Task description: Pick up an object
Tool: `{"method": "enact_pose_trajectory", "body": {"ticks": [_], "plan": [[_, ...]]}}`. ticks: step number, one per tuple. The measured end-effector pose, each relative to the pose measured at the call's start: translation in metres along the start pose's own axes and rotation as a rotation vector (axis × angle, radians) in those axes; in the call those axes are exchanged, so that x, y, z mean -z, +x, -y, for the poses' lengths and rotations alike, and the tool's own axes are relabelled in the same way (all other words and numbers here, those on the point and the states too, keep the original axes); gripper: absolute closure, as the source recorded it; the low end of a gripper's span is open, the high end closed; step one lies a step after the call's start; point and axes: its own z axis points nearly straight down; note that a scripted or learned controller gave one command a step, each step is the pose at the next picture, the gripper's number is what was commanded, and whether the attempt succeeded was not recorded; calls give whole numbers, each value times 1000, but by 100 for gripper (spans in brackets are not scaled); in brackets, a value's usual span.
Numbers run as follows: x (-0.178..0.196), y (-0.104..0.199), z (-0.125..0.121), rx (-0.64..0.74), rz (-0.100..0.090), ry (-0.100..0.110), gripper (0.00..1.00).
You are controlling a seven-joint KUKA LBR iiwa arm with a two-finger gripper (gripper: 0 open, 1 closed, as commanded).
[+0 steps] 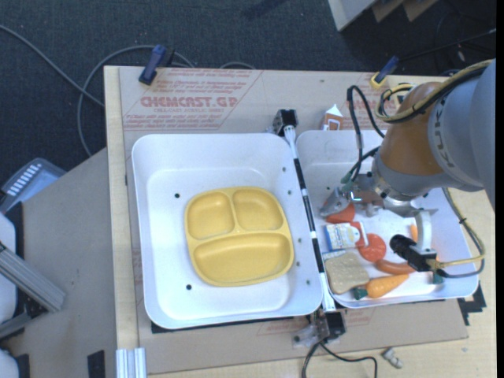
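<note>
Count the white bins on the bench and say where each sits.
2. The left bin holds a yellow divided plate; the right bin, beside it, holds toy food, partly hidden under the arm.

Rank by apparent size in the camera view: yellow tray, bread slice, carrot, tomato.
1. Yellow tray, by far the largest.
2. Bread slice.
3. Carrot, about as long as the bread but slimmer.
4. Tomato, smallest.

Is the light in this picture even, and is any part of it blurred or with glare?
Camera view: the light is soft and even, with faint shadows along the left bin's walls; the yellow tray is sharp, with a mild sheen and no strong glare; the arm looks slightly soft at its edges, and it hides part of the right bin.
</note>
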Motion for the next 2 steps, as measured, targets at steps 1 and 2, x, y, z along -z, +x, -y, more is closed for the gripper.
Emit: {"method": "enact_pose_trajectory", "body": {"ticks": [1,2], "plan": [[10,1,-1,0,0,-2,100],[101,68,-10,2,-1,-3,100]]}}
